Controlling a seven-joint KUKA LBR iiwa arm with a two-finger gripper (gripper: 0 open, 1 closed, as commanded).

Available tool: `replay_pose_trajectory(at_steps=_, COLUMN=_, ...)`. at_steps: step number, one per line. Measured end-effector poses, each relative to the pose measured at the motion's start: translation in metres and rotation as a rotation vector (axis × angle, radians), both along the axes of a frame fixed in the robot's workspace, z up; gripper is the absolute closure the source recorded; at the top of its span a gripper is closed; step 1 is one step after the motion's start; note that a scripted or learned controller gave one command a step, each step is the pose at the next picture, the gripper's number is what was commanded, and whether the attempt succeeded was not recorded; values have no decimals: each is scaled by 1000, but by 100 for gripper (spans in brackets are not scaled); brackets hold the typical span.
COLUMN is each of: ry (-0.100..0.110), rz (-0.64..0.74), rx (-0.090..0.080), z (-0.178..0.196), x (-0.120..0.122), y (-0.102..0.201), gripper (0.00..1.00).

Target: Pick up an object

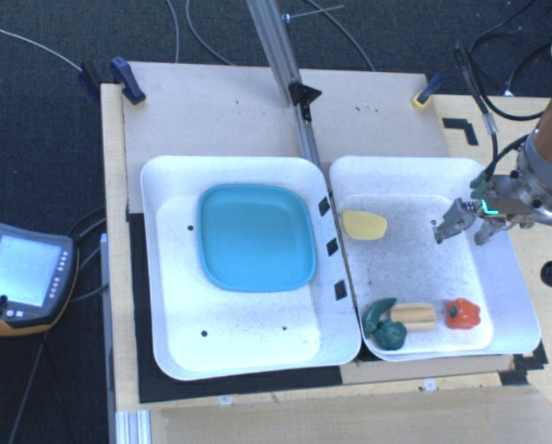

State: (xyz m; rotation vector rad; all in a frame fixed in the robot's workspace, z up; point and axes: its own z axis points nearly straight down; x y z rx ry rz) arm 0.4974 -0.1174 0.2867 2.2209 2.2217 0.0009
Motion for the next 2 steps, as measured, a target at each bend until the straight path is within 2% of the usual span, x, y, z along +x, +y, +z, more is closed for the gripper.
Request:
replay_pose_trajectory(at_steps=1, ry=0, rz=0, rx=0, z=0, x=0, y=0, gripper=0)
replay_pose_trajectory(at_steps=2, ry=4, rz=-1, rx=0, z=-43, x=-4, y=-5, gripper=0)
